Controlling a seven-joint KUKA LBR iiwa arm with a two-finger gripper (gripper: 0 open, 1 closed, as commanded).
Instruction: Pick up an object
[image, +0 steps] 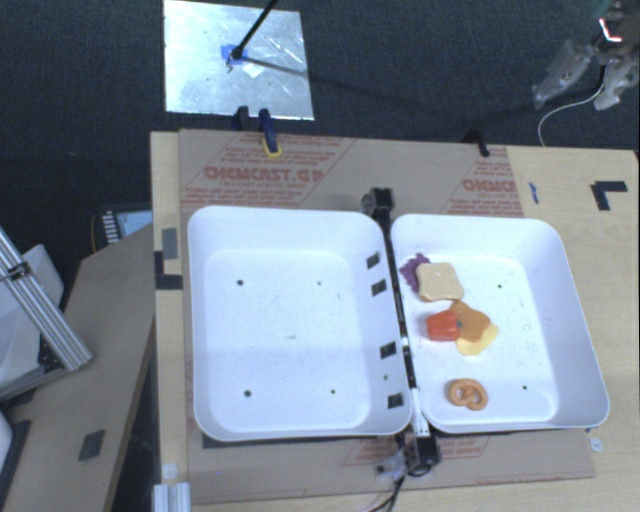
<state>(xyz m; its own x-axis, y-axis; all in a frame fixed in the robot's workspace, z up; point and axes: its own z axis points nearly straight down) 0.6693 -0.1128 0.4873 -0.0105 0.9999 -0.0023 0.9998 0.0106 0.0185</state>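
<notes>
The right bin (560, 300) holds several small toy foods near its left wall. A tan toast slice (440, 282) lies beside a purple piece (412, 268). Below them a red-orange piece (443, 325) touches a yellow piece (478, 334), and a brown pretzel (467, 393) lies near the front. My gripper (587, 82) hangs high at the top right, beyond the bench's back edge and far from the bins. It is open, with nothing between its fingers.
The left bin (290, 320) sits beside the right one, with a black hinged divider (395, 320) between them. A shiny metal sheet (238, 60) lies on the dark floor behind. A white cable (550, 118) trails below the gripper.
</notes>
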